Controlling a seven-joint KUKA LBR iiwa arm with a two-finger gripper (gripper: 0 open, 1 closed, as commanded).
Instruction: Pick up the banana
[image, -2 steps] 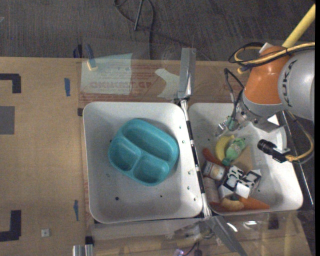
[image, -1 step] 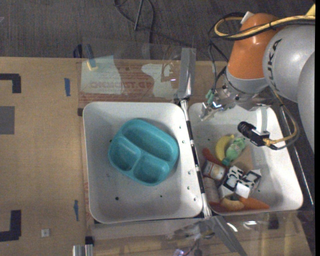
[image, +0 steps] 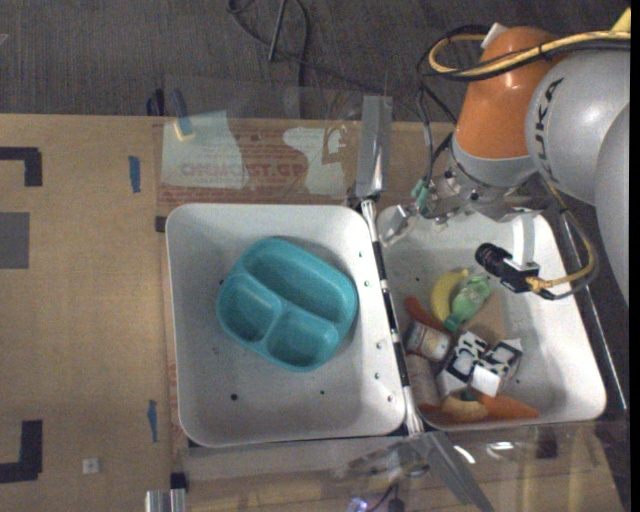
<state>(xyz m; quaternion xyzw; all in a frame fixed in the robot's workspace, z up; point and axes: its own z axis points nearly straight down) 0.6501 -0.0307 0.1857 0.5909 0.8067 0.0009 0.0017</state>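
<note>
**One banana, two bins, one arm**

Two white bins sit on the table (image: 80, 330). The left bin (image: 190, 300) holds one teal tray (image: 288, 302). One banana (image: 447, 291) lies in the right bin (image: 570, 350) (cluttered, perhaps six items); arm (image: 520, 110) at twelve o'clock, jaws' state unclear.

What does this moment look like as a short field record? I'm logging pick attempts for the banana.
target: banana, yellow, in the right bin
beside it: green object touching the banana's right side
other items: carrot, small can, black-and-white block
left bin: holds teal divided tray
arm: over the right bin's upper part
grasp: banana not held
</note>
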